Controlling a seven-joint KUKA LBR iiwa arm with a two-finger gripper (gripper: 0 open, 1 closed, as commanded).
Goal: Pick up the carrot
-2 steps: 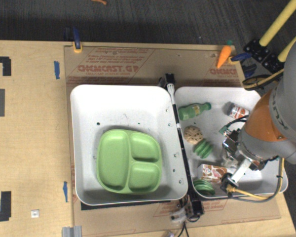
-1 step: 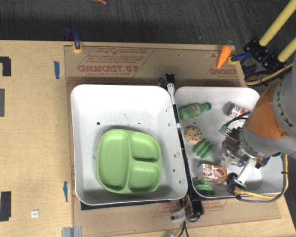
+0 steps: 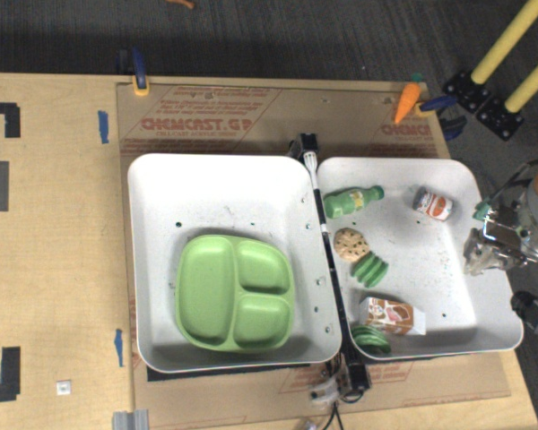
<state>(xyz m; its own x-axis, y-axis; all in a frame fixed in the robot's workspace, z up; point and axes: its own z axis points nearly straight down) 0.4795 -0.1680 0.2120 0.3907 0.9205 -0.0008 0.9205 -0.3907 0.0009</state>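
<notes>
The cardboard sheet (image 3: 197, 115) reads "CHEMCAST GP" in red. The carrot (image 3: 407, 102) lies on it, at twelve o'clock from the right bin (image 3: 457, 267). The gripper (image 3: 495, 245) hangs at that bin's three o'clock rim.

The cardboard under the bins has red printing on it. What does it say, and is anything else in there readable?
"CHEMCAST GP": red print on the cardboard sheet, read upside down and blurred, so a likely reading.
Smaller red lines above it: too blurred.
Red print at the sheet's right corner: cut off, unreadable.
Labels on the green bottle, can and packet: too small.
</notes>
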